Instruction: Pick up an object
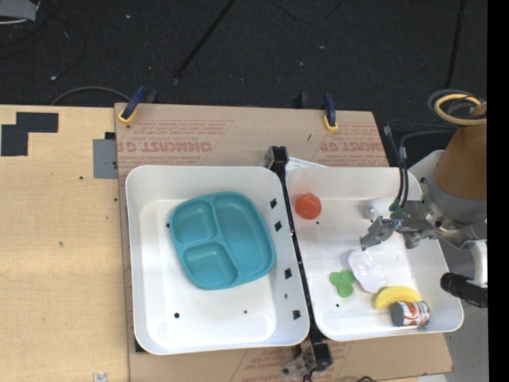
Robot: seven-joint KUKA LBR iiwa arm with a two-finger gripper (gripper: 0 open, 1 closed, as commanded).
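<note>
Two white bins sit side by side on the bench. Left bin: one teal divided plate, lying flat near the centre. Right bin: an orange ball near the divider, a green piece, a white object, a yellow banana and a small can — the last two touching at the near right corner. Gripper hangs above the right bin, just beside the white object; fingers spread apart, nothing between them.
</note>
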